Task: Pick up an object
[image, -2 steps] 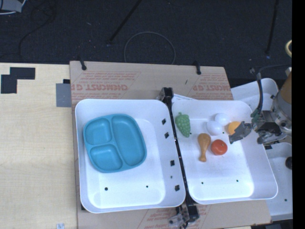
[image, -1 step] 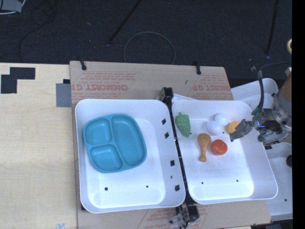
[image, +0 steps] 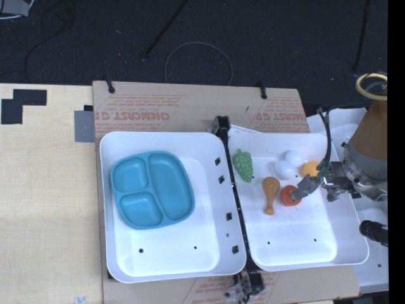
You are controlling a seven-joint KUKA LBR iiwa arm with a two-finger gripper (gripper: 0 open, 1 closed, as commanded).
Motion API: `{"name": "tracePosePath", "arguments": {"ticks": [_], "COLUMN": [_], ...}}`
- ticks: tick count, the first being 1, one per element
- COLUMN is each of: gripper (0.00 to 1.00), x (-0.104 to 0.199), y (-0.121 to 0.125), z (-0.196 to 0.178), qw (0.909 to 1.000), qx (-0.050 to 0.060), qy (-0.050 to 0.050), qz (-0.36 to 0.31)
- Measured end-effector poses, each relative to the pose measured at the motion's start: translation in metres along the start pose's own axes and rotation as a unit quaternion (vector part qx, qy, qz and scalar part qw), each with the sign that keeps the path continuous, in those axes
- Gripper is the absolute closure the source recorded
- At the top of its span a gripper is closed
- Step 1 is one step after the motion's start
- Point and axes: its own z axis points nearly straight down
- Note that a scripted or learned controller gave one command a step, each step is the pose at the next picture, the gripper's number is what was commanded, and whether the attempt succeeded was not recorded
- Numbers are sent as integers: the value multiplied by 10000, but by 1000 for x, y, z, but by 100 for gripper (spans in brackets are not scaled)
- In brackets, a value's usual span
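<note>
- Near rim of the right bin (image: 304,261): bare floor here; the toys are grouped toward the far half of this bin.
- Gripper (image: 308,187): low over the right bin, tip at or just beside the red object (image: 290,196). Finger spacing cannot be told from this slant.
- Candidate targets: red object; tan drumstick-shaped toy (image: 271,194) just beside it; white ball (image: 288,164) and orange piece (image: 311,168) near, behind.
- Risk: crowding. A closing stroke could push the red object into the drumstick toy and miss it.
- Risk: rounded items may roll from a glancing contact.
- Green toy (image: 243,164) lies near the divider; blue tray (image: 152,189) occupies the left bin (image: 120,258), well apart.
</note>
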Motion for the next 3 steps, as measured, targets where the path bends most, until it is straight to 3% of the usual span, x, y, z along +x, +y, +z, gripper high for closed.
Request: {"name": "tracePosePath", "arguments": {"ticks": [2, 3], "gripper": [0, 100], "x": [-1, -3], "y": [-8, -7], "z": [109, 95], "qw": [10000, 10000], "qx": [-2, -25], "qy": [2, -4], "qz": [4, 35]}}
